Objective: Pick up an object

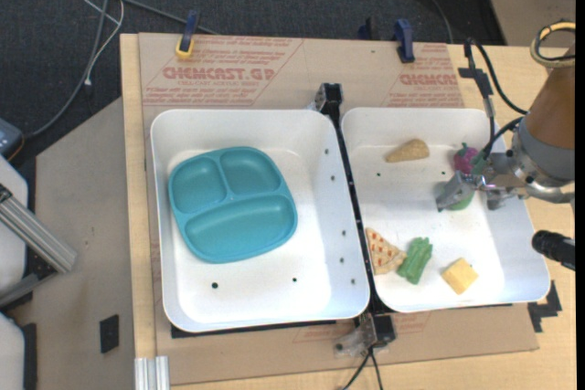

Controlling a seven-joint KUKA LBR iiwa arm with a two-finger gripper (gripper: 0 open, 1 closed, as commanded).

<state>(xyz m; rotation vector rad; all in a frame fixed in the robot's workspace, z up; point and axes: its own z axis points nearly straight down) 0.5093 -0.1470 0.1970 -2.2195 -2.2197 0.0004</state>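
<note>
- The pincer (457, 189) is low in the right bin (512, 283), near that bin's right-hand side, with the grey arm (553, 137) coming in from the right.
- Just at its tip sits a small toy in purple-pink and green (467, 162), perhaps a play-food piece; it looks like the thing being gone after. Whether the toy is truly between the grippers or merely beside them, I cannot tell: the metal parts and the toy overlap and are too small to separate.
- How far the pincer is open cannot be read from this angle either.
- By my judgement the toy is light, hard plastic, stiff and somewhat slippery, not fragile. A grip across its narrowest middle would be safest, since rounded ends may squirt out.
- Other candidates lie in the same bin: a tan bread-like piece (408, 151) toward the far side, a waffle-patterned wedge (382, 251) touching a green piece (416, 258), and a yellow block (460, 275) near the front.
- The left bin (183, 288) holds a teal divided plate (234, 203).
</note>
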